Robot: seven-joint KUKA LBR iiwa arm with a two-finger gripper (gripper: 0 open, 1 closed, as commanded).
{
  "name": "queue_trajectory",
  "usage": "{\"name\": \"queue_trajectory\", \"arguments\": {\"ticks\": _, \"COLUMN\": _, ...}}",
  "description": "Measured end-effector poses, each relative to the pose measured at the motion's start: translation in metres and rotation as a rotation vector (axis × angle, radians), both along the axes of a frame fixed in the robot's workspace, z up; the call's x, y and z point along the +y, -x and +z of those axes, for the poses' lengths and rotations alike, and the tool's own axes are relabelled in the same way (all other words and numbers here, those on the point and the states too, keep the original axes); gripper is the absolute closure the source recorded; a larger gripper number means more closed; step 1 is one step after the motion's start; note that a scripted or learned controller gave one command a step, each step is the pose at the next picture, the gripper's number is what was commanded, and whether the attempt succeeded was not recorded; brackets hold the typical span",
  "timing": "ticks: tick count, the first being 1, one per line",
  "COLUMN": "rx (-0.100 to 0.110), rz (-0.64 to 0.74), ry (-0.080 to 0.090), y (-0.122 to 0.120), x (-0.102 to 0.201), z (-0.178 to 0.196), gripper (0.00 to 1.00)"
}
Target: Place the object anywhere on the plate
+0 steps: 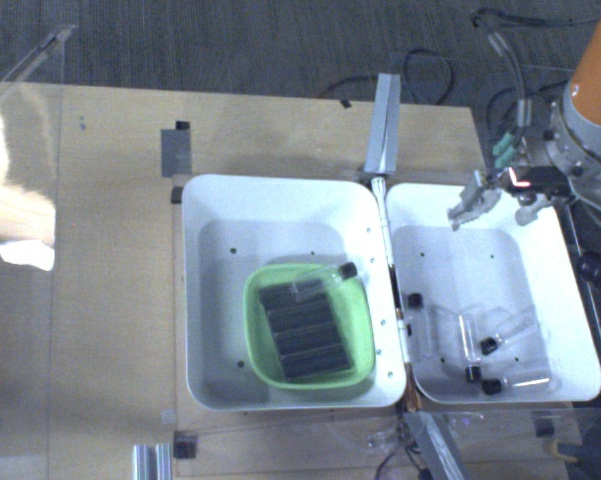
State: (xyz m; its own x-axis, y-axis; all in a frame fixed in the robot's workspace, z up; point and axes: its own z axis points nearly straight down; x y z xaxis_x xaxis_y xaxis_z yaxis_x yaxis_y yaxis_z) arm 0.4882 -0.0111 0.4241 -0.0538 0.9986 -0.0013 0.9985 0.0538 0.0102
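On the tabletop [80,268], a green plate [263,353] sits in the left bin [205,268], carrying a dark ribbed object [302,330] with a clear vial [325,273] touching the plate's far rim. Right of the plate, more vials [495,343] litter the other bin [570,318] (above its far edge hangs the pincer [488,204], grip state unclear).

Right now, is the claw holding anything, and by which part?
Nothing is held: the claw sits above the right bin's far rim, with nothing between its fingers.
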Motion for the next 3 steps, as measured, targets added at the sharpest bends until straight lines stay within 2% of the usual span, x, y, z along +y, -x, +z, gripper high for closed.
{"name": "queue_trajectory", "arguments": {"ticks": 1, "rx": -0.003, "rz": -0.093, "ry": 0.001, "y": -0.001, "x": -0.079, "z": 0.013, "gripper": 0.0}}
{"name": "queue_trajectory", "arguments": {"ticks": 2, "rx": -0.001, "rz": -0.224, "ry": -0.001, "y": -0.001, "x": -0.048, "z": 0.012, "gripper": 0.0}}
{"name": "queue_trajectory", "arguments": {"ticks": 3, "rx": -0.013, "rz": -0.216, "ry": 0.001, "y": -0.004, "x": -0.047, "z": 0.024, "gripper": 1.0}}
